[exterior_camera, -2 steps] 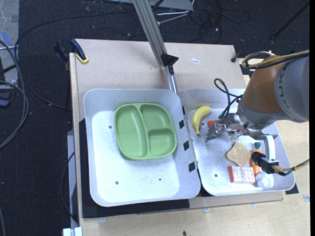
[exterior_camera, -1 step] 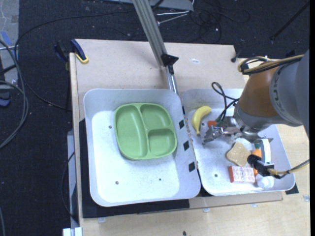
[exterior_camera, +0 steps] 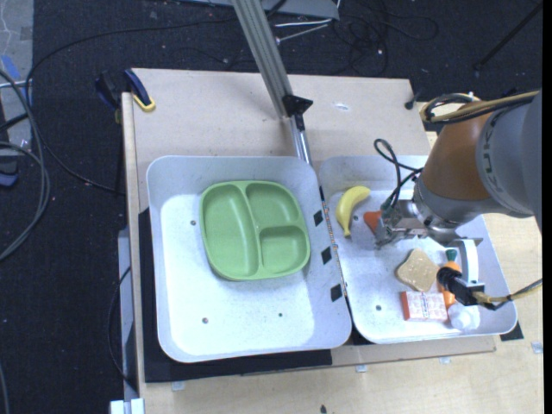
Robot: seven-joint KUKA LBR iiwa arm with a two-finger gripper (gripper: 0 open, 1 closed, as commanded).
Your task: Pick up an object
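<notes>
In the right bin [exterior_camera: 371, 317] lie a yellow banana [exterior_camera: 349, 205], an orange-red piece [exterior_camera: 371, 221], a tan slice of bread [exterior_camera: 417, 271], a red and white packet [exterior_camera: 423, 305] and a small orange thing [exterior_camera: 448, 281]. My gripper [exterior_camera: 388, 234] hangs low over the bin's middle, just right of the banana and touching or just beside the orange-red piece. The bread lies a little to its lower right. The wrist hides the fingers' stance.
The left bin [exterior_camera: 172, 317] holds a green divided plate [exterior_camera: 255, 229]. A grey metal pole [exterior_camera: 263, 41] slants from the top of the view to the bins' shared edge. A whitish object [exterior_camera: 464, 319] sits in the right bin's near corner.
</notes>
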